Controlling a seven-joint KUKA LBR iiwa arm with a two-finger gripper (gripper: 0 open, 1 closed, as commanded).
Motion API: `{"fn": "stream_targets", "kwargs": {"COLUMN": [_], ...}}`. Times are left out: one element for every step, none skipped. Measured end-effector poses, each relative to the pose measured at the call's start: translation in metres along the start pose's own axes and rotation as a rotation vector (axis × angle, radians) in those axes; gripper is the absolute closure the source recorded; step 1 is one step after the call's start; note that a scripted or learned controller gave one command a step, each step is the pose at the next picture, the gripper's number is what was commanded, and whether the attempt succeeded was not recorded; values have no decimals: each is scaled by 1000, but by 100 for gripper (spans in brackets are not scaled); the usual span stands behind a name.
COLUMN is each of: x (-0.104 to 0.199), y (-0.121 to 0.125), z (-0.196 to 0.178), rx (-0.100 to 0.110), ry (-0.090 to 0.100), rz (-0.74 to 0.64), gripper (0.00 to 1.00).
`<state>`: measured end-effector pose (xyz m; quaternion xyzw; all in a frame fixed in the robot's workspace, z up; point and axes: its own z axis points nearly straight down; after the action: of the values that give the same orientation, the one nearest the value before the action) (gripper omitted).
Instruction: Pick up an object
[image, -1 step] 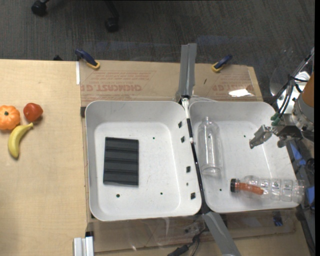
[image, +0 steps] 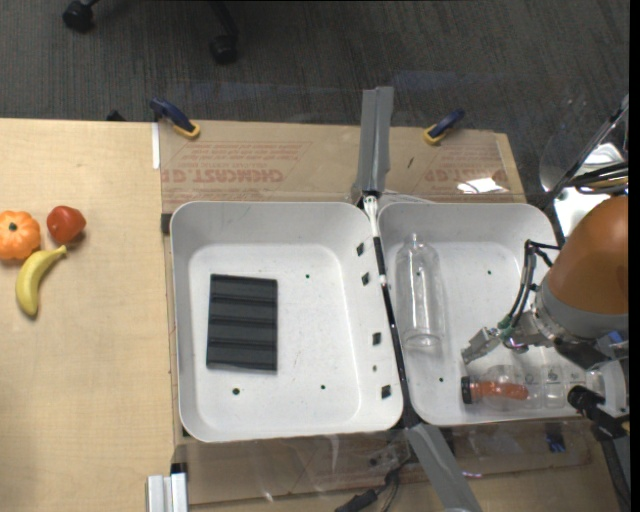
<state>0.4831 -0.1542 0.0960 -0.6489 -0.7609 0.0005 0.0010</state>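
- One gripper down low in the right bin, finger state impossible to tell from this angle, orange-banded arm looming over that bin's right side.
- Just below the gripper, touching or nearly so: a clear bottle with reddish contents, lying on its side along the right bin's front wall.
- Left of the gripper, still inside the right bin: a clear empty bottle, lying lengthwise near the inner wall.
- Across the divider from the right bin, in the left bin: a dark ribbed block, flat on the floor, left of centre.
- Well left of the right bin, out on the wooden bench: an orange fruit, a red fruit and a banana, clustered together.
- Behind the right bin: brown cardboard, clamps at the back edge.
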Motion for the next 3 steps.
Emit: {"fn": "stream_targets", "kwargs": {"x": [0, 12, 3], "y": [-5, -4, 45], "z": [-49, 5, 5], "rx": [-3, 0, -1], "ry": [-1, 1, -1], "rz": [-166, -294, -27], "gripper": [0, 0, 0]}}
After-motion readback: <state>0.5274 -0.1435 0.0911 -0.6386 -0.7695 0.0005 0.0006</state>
